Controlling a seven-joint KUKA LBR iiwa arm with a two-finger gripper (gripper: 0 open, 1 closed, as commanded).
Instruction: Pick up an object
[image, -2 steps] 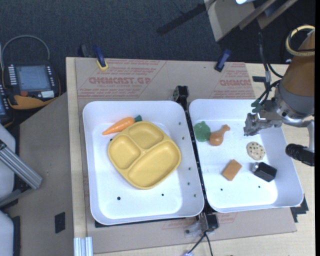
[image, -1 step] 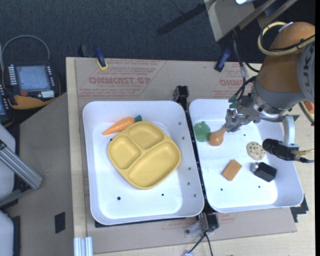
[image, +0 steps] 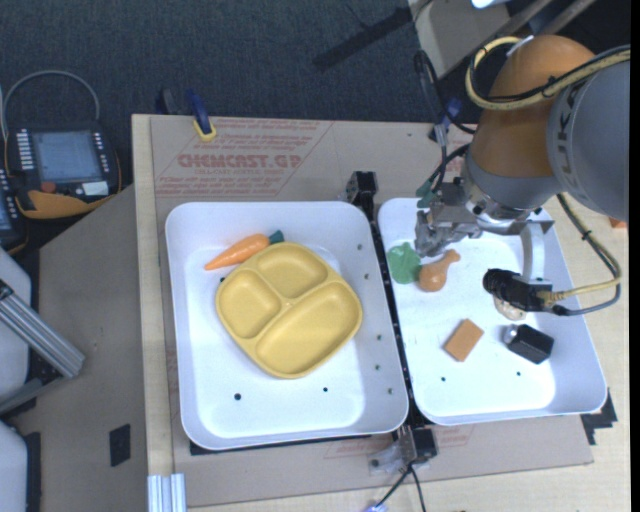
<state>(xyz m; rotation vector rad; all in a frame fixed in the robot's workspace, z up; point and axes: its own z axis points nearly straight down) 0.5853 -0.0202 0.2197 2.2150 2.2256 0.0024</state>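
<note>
Behind the bins, cardboard (image: 250, 150) reads "CHEMCAST GP"; end effector (image: 432, 240) state: cannot tell.

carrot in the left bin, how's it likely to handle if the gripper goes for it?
The carrot looks like a smooth plastic toy, so probably stiff and light. Its round, tapered body would likely roll or swing in an arc if nudged. It lies against the yellow divided plate, which may crowd one finger.
</note>
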